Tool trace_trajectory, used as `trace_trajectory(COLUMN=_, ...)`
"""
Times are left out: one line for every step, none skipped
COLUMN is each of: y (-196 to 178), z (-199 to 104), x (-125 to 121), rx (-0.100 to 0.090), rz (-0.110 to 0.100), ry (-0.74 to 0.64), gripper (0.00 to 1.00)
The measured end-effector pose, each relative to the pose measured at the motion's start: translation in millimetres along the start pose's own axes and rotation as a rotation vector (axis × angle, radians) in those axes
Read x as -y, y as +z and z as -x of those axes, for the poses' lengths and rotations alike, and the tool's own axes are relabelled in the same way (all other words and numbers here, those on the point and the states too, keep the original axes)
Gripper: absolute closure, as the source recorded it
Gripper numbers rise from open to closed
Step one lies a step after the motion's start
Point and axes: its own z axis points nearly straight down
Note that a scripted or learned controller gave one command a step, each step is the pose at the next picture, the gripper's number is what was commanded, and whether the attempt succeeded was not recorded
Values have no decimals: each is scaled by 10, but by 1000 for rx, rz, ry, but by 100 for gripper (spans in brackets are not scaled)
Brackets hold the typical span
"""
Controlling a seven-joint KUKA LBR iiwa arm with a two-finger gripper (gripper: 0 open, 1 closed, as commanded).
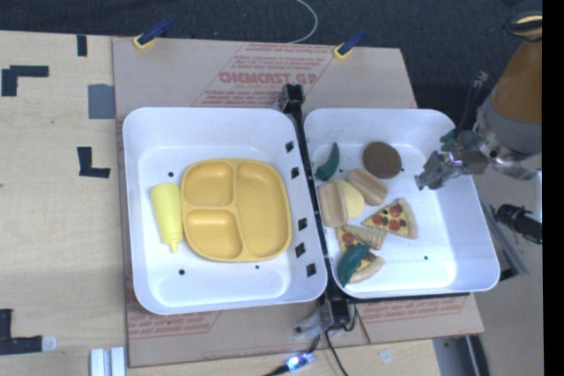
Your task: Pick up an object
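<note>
The left bin holds a yellow divided plate with a yellow squeeze bottle just beside it. The right bin holds the toy foods: a pizza slice, a brown patty, a hot dog bun. The gripper hovers over this bin's right side, near the patty, apparently holding nothing; its finger spread cannot be told.

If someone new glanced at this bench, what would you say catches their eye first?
Most striking is the yellow divided plate in the left bin, with a yellow squeeze bottle beside it. Next comes the cluster of toy food in the right bin, including a pizza slice and a brown round patty, with the end effector hovering at that bin's right side.
</note>
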Motion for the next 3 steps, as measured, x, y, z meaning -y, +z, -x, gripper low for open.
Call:
trace_trajectory(y=-95, z=-496, x=-301, rx=0, rz=1, ry=-1, gripper=100)
trace_trajectory(y=-77, z=-913, x=-593, rx=0, rz=0, ry=0, gripper=100)
trace_trajectory(y=45, z=-1412, x=-769, rx=0, rz=-2, ry=1, gripper=100)
